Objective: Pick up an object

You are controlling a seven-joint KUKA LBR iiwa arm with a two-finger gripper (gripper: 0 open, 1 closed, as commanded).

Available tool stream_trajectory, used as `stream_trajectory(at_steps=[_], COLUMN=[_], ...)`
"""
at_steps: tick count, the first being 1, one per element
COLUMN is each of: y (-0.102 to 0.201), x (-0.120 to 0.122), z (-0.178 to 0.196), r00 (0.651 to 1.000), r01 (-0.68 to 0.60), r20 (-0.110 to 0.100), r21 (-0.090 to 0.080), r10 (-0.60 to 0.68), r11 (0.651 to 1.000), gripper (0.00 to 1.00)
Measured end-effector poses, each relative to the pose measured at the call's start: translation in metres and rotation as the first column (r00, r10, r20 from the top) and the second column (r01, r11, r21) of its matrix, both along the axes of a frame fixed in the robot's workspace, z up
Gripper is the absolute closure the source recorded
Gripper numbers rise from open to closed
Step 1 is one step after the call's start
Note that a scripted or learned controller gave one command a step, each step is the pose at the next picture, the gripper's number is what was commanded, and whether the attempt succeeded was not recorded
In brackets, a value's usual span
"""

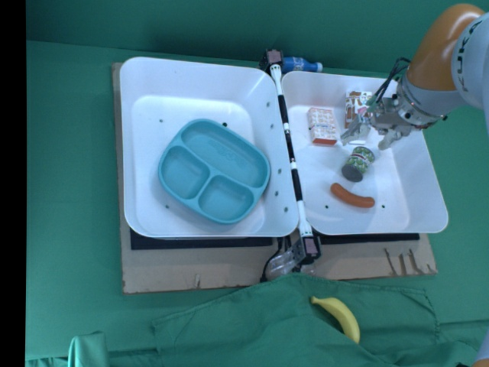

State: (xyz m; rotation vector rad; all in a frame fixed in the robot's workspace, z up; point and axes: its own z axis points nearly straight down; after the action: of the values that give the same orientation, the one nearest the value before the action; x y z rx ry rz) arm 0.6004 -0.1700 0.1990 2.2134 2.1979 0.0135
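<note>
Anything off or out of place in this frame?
Yes: a banana lies on the green cloth below the bins, outside both. A blue bottle sits behind the right bin, also outside. The small can lies tipped.

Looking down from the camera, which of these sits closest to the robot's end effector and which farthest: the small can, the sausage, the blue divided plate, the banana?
From the end effector:
1. Small can, just below it in the right bin.
2. Sausage, lower in the same bin.
3. Blue divided plate, in the left bin.
4. Banana, on the green cloth in front of the bins.
</note>
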Motion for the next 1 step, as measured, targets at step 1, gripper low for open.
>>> stream_trajectory(at_steps=[1], y=[0.0232], x=[0.0064], z=[-0.0136], r00=[1.0], r01=[-0.004], r20=[-0.009], r21=[0.002], r10=[0.004], r11=[1.0], gripper=[0.0])
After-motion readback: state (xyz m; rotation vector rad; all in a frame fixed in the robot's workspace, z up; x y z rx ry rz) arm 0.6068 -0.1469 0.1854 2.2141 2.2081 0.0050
